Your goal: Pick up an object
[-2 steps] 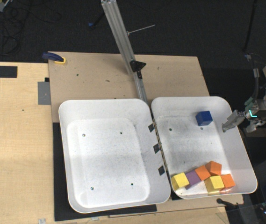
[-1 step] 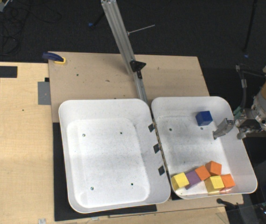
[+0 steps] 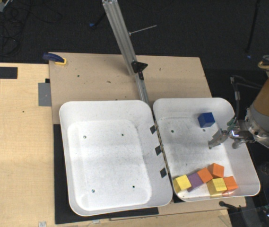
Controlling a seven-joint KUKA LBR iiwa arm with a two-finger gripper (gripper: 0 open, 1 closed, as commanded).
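Observation:
My gripper (image 3: 225, 144) hangs over the right side of the right bin (image 3: 186, 141), reaching in from the right. Its two fingers stand apart, open, and nothing is between them. A blue cube (image 3: 206, 119) lies just up and left of the fingertips, apart from them. Near the bin's front edge is a cluster of blocks: a yellow block (image 3: 182, 182), a purple block (image 3: 195, 181), two orange blocks (image 3: 205, 175) (image 3: 216, 170), another yellow block (image 3: 216, 186) and a third orange block (image 3: 229, 183).
The left bin (image 3: 106, 150) adjoins the right one, with black clips (image 3: 157, 149) along the shared edge. A slanted metal rail (image 3: 125, 41) rises behind the bins. A blue clamp (image 3: 54, 57) sits at the bench's back left corner.

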